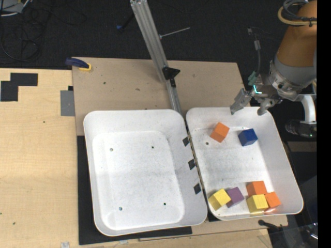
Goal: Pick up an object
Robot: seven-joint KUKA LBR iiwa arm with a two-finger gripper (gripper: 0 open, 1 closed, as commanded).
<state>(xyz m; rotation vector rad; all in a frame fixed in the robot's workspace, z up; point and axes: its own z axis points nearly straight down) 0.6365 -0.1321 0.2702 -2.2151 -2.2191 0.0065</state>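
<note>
Camera view: gripper [253,105] hangs spread and holding nothing over the far edge of the right bin [289,174].
Seven blocks lie in that bin: one orange cube [220,132] and one blue cube [247,137] near the far edge; along the near edge two yellow [220,198], one purple [235,195] and two orange blocks [256,188]. Left bin [98,123] sits beside it.

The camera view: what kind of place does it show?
Probably a robotics lab bench for grasping trials: a robot arm over two white bins, small coloured blocks in the right one, loose cables behind.
</note>
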